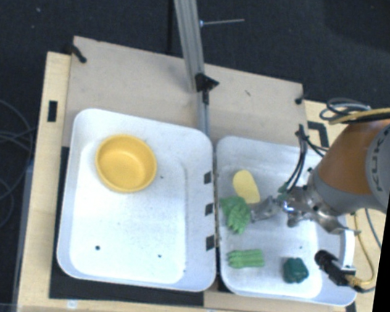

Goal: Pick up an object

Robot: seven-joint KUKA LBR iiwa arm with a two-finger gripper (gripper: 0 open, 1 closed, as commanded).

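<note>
Jaws (263, 209), spread unclear, just right of leafy green toy (234, 214), apparently touching it.

Two bins (82, 170), one bowl (126, 163), four small objects (247, 186).

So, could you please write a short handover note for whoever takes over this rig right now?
Gripper: low in the right bin, beside the leafy green toy. I cannot tell whether it is open or shut, and I see nothing held.
Right bin: yellow piece, leafy green toy, ridged green piece, dark green block.
Left bin: yellow bowl.
Done: no pick that I can see.
Left: grasp one object and lift it.
</note>
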